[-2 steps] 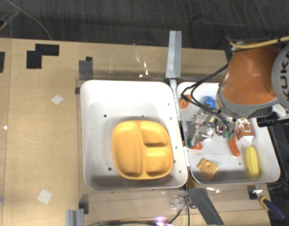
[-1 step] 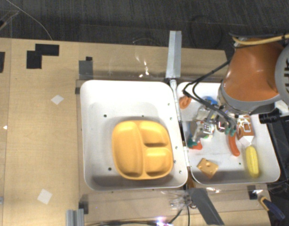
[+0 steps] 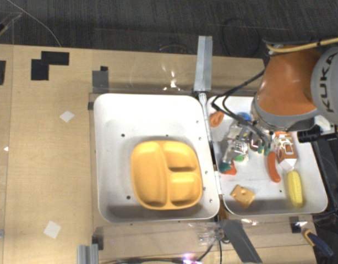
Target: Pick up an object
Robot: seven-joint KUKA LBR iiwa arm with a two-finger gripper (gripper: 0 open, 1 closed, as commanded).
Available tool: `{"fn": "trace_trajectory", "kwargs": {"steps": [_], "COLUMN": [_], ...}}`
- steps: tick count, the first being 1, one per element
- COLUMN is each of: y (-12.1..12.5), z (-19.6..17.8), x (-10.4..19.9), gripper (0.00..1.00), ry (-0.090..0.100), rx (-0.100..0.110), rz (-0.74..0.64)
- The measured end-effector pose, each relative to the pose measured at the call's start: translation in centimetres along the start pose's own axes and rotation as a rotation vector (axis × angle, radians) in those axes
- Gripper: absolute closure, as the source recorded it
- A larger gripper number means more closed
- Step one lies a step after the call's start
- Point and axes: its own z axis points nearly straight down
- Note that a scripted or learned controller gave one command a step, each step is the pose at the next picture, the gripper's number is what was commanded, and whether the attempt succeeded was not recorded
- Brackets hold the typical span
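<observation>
While nothing can be seen lifted clear of the bench, the pick seems to be at its approach stage, with the grasp and the lift both left to do. The grey arm with its orange band [image 3: 287, 84] reaches in over the right bin [image 3: 317, 202], and its gripper [image 3: 243, 144] hangs low near that bin's left wall, amid cables and metal parts; how the jaws stand cannot be told from this slanted overhead view. Closest to the gripper is a small green and red toy piece [image 3: 230, 166], lying just beside and slightly toward the bin's front edge, seemingly apart from the tool and not between its jaws. A red sausage-shaped toy [image 3: 273, 166] lies near the bin's middle, a yellow corn cob [image 3: 294, 187] sits toward the front right corner, and a tan cheese-like wedge [image 3: 243, 195] rests by the front edge. A small orange item [image 3: 216, 118] sits by the back left corner. The left bin [image 3: 111, 122] carries a yellow divided plate [image 3: 166, 175] near its front edge.
</observation>
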Motion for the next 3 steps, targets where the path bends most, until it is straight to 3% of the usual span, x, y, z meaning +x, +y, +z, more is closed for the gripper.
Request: {"fn": "trace_trajectory", "kwargs": {"steps": [2, 3], "y": [0.3, -4.6], "z": [-2.6, -3.0], "x": [-0.5, -4.3], "gripper": [1.00, 1.00], "ry": [-0.018, -0.005], "rx": [-0.007, 0.001], "rz": [-0.004, 0.074]}}
